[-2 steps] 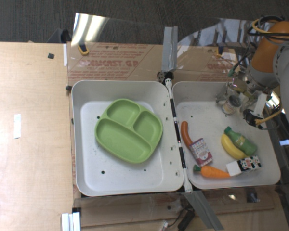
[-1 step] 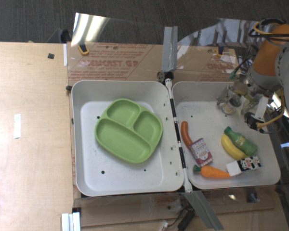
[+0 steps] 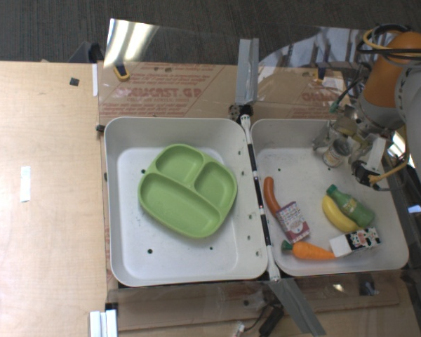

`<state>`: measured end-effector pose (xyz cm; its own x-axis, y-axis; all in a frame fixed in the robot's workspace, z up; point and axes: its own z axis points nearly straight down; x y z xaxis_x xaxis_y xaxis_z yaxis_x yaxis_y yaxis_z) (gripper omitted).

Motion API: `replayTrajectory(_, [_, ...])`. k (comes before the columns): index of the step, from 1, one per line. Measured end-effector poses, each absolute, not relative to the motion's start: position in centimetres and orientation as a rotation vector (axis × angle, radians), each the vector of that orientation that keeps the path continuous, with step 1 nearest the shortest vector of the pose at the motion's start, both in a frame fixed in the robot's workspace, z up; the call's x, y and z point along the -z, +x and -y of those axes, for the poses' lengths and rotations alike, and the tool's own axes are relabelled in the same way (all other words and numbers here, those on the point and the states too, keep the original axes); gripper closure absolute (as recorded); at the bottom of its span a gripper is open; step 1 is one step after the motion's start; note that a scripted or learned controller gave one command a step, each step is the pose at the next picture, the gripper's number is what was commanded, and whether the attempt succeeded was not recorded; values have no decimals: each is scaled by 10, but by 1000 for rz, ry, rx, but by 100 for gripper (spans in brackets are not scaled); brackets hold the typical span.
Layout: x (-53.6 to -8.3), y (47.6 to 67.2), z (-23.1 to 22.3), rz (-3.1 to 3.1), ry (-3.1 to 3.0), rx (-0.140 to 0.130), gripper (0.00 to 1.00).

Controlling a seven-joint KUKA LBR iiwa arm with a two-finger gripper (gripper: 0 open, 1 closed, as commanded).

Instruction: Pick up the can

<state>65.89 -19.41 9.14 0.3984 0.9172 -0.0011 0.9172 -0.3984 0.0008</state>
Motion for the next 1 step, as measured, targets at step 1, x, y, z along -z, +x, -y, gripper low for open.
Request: replayTrajectory(1, [-92,641,199,-1715,2636,0,0])
